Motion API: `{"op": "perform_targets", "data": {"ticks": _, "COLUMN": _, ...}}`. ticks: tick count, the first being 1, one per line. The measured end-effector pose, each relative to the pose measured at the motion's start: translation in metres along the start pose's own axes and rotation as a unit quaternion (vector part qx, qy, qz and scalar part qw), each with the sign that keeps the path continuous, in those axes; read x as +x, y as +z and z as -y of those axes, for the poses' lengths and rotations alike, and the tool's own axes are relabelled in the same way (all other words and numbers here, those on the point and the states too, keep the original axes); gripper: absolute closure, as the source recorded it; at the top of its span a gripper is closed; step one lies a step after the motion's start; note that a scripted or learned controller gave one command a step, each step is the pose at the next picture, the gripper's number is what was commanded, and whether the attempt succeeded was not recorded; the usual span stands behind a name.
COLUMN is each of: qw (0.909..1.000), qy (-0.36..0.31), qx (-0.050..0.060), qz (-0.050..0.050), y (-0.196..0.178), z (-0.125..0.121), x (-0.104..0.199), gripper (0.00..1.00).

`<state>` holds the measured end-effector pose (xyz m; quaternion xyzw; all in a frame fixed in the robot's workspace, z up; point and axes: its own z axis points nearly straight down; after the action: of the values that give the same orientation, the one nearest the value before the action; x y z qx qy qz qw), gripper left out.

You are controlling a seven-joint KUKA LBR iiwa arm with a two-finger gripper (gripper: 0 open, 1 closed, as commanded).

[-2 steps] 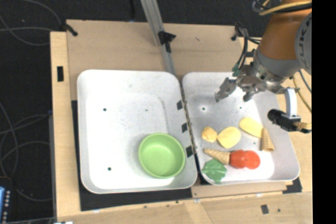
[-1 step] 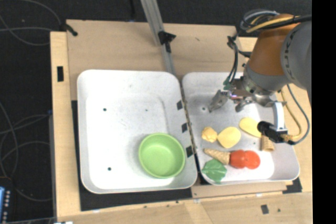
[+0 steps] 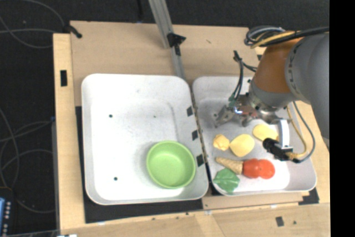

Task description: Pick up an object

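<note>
Lying cone (image 3: 229, 164) axis left-right, tip left, claw (image 3: 232, 114) above

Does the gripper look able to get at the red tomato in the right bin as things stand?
Probably yes: the tomato lies uncovered near the right bin's front edge, gripper hovering just behind it.

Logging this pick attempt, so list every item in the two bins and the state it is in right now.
Green bowl: upright, in the left bin.
Red tomato: lying in the right bin.
Pale yellow piece: lying loose.
Small yellow piece: lying loose.
Yellow piece: lying under the arm's wrist.
Cone: on its side.
Green leaf piece: flat, at the front rim.
Tool: low in the right bin.
</note>
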<state>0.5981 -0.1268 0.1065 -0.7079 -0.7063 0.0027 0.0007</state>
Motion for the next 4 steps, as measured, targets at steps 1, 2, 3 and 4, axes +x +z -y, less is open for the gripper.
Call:
{"op": "perform_targets", "data": {"ticks": 1, "qw": 1.0000, "qy": 0.003, "qx": -0.004, "qz": -0.001, "y": -0.014, "z": -0.002, "x": 0.000, "gripper": 1.00}}
{"op": "perform_targets", "data": {"ticks": 2, "qw": 1.0000, "qy": 0.000, "qx": -0.006, "qz": -0.001, "y": -0.072, "z": 0.006, "x": -0.004, "gripper": 1.00}}
{"op": "perform_targets", "data": {"ticks": 3, "qw": 1.0000, "qy": -0.003, "qx": -0.006, "qz": -0.001, "y": -0.122, "z": 0.003, "x": 0.005, "gripper": 1.00}}
{"op": "perform_targets", "data": {"ticks": 4, "qw": 1.0000, "qy": -0.003, "qx": -0.006, "qz": -0.001, "y": -0.167, "z": 0.006, "x": 0.001, "gripper": 1.00}}
